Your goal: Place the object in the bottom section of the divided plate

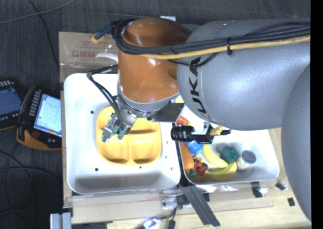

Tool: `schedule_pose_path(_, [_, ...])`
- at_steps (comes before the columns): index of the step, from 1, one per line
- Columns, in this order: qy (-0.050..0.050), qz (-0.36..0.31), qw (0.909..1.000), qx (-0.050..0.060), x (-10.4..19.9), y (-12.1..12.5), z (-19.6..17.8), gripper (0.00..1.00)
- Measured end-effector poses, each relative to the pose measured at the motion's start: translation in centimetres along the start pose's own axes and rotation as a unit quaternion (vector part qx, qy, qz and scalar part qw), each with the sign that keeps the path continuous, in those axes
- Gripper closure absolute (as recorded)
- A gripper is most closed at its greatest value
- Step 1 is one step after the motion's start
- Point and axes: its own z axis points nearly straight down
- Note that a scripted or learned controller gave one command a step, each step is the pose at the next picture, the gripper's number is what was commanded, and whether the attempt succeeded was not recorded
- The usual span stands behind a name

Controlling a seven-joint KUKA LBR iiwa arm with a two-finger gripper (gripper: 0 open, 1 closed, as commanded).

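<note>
A yellow divided plate (145, 147) lies in the left white bin (81, 137). My gripper (114, 133) hangs over the plate's left side, pointing down from the orange wrist. A small dark green object (121, 131) shows at its fingertips, and the gripper looks shut on it. The arm hides the plate's upper part. Two lower sections of the plate show bare yellow, split by a ridge.
The right white bin (267, 172) holds a banana (217, 161), a dark green piece (230, 152), a small round jar (248, 158), an orange carrot-like piece (187, 162) and a blue piece (194, 148). A handheld controller (43, 119) lies left of the bench.
</note>
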Motion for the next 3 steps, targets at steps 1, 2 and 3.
schedule_pose_path(1, [0.000,-0.083,0.9966,0.001,0.0,-0.1,4.9,1.00])
schedule_pose_path(2, [0.001,-0.037,0.9993,0.001,0.6,0.5,12.8,1.00])
schedule_pose_path(3, [0.000,-0.145,0.9895,0.001,-1.8,2.1,13.4,1.00])
